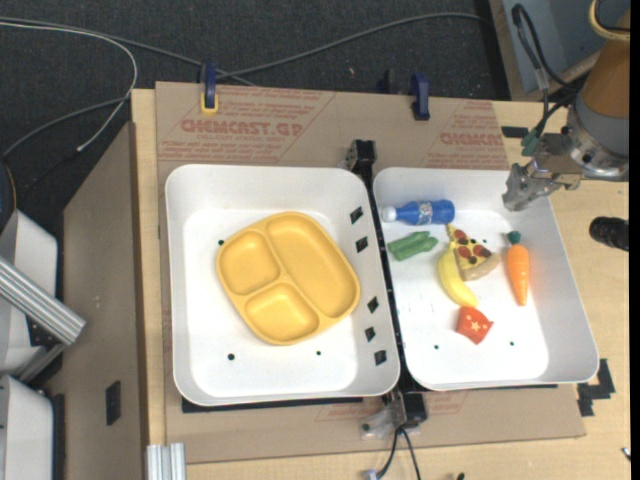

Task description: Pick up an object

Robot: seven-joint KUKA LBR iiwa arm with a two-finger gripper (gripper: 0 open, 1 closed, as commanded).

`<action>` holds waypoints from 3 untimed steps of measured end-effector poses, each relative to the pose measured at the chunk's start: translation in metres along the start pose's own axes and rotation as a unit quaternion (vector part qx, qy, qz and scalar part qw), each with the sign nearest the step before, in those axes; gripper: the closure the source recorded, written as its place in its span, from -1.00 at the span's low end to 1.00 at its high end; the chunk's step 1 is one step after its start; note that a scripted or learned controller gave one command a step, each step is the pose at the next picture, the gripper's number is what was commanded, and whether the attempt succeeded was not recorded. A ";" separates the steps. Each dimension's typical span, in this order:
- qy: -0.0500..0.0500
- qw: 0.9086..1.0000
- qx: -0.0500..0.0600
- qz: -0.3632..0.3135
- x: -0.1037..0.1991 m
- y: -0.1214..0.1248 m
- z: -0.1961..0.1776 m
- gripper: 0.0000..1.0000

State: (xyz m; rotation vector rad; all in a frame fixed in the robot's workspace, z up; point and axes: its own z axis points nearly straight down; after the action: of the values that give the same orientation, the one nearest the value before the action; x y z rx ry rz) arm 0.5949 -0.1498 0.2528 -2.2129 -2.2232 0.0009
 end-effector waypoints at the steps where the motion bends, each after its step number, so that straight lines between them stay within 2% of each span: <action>1: 0.000 1.000 0.000 0.000 0.055 -0.015 0.014 1.00; 2: 0.000 1.000 0.000 -0.001 0.106 -0.021 0.027 1.00; 3: 0.000 1.000 0.000 0.000 0.149 -0.031 0.024 1.00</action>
State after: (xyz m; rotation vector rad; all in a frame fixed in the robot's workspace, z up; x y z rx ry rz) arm 0.5633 -0.0007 0.2291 -2.2129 -2.2243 0.0001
